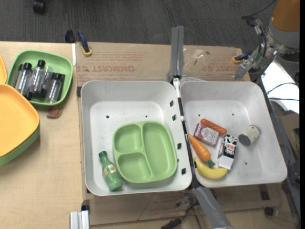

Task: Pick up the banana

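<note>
A yellow banana [211, 171] lies curved near the front left corner of the right bin [267, 171]. It touches the tip of an orange carrot [200, 148] and sits just below a small milk carton [229, 151]. My gripper [250, 62] hangs outside the bin, beyond its far right corner, well away from the banana. The orange-banded arm [288, 8] rises above it at the top right. Nothing can be seen in the gripper.
The right bin also holds a purple box [207, 135], a sausage [213, 126] and a grey can [249, 135]. In the left bin are a green divided plate [144, 152] and a green bottle [110, 171]. A tray of bottles [40, 78] and yellow plates [16, 123] sit at far left.
</note>
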